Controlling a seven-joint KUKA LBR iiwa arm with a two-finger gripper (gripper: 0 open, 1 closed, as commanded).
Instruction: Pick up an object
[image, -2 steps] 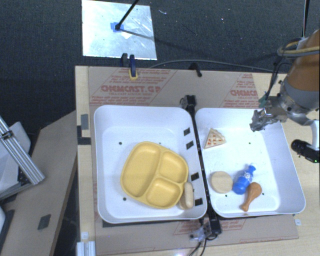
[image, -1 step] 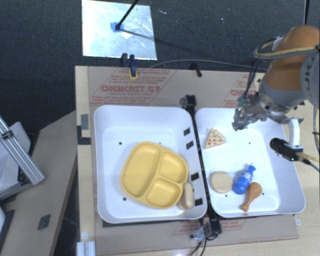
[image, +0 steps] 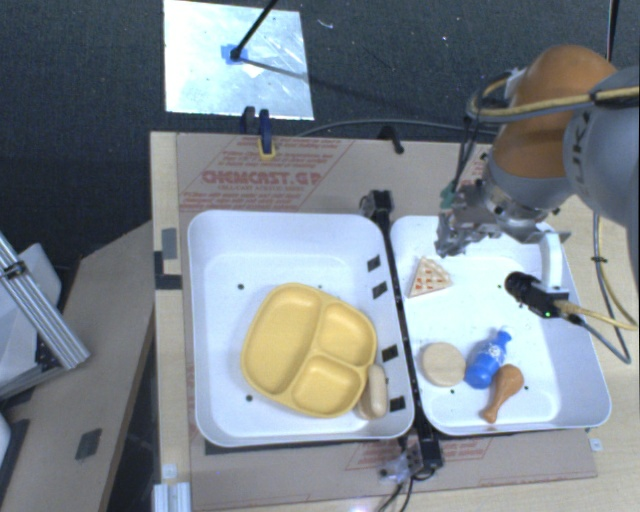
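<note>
In the right bin (image: 575, 345) lie a pizza slice (image: 430, 277), a round tan biscuit (image: 442, 363), a blue bottle (image: 487, 359) and a brown chicken drumstick (image: 501, 391). My gripper (image: 449, 243) hangs over the bin's far left corner, just above and behind the pizza slice. Nothing shows between its fingers. The grey arm with its orange band (image: 545, 100) reaches in from the upper right.
The left bin (image: 220, 260) holds a yellow divided tray (image: 309, 349) with a pale bread roll (image: 375, 391) leaning at its right edge. A black divider (image: 392, 300) runs between the bins. Cables (image: 590, 315) trail across the right bin's far side.
</note>
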